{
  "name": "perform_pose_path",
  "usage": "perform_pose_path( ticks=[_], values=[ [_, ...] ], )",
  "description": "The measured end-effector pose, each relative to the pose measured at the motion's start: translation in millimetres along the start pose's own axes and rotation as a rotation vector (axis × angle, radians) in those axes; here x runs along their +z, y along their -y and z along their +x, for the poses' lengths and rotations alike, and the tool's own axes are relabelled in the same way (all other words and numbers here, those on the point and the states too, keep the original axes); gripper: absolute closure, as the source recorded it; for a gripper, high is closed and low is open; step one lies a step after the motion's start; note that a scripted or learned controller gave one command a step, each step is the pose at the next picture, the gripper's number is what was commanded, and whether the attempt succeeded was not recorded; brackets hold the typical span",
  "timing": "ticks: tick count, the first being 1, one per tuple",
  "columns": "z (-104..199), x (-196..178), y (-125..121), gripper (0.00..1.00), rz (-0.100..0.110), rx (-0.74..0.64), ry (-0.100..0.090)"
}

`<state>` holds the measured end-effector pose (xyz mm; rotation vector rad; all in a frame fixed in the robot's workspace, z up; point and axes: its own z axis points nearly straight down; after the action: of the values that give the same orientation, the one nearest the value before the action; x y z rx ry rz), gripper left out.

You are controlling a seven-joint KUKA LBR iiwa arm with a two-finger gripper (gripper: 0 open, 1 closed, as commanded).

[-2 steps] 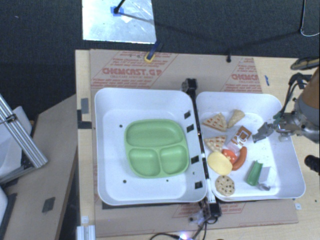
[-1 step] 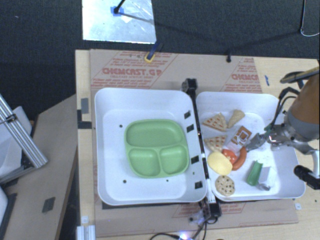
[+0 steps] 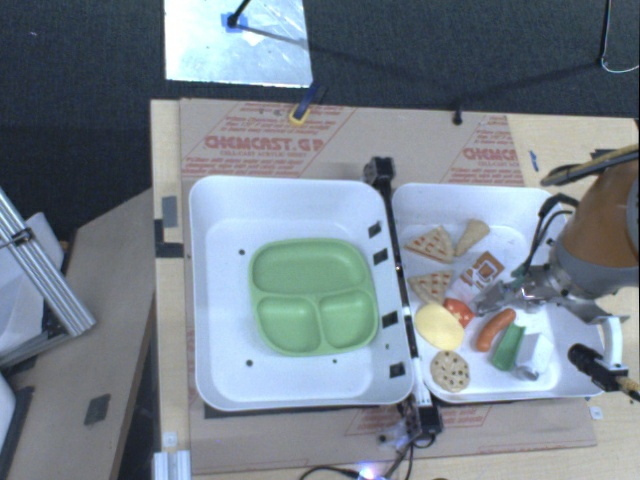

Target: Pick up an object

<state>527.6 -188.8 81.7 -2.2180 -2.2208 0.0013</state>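
Note:
The right white bin (image 3: 520,200) holds several toy foods: two triangular crackers (image 3: 432,243) (image 3: 430,286), a pale wedge (image 3: 472,233), a small orange-and-white box (image 3: 485,268), a yellow lump (image 3: 438,325), a red piece (image 3: 458,311), an orange sausage (image 3: 495,330), a green block (image 3: 508,348) and a chocolate-chip cookie (image 3: 450,370). My gripper (image 3: 492,294) reaches in from the right, low over the middle of this bin. It sits just below the box and above the sausage. Nothing visibly hangs from it.
The left white bin (image 3: 215,368) holds a green three-compartment tray (image 3: 310,296). A black hinge strip (image 3: 392,268) runs between the bins. The arm's orange band (image 3: 605,223) hangs over the right bin's right edge. A silver sheet (image 3: 240,28) lies at the back.

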Motion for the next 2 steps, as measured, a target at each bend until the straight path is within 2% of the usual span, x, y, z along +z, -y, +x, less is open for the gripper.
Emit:
perform_pose_path(
  ticks=[1,2],
  values=[
    [-0.8,-13.3,-1.6,1.0,-0.006,-0.001,0.003],
    [-4.3,-76.9,-7.0,1.0,-0.01,-0.003,0.004]
  ],
)
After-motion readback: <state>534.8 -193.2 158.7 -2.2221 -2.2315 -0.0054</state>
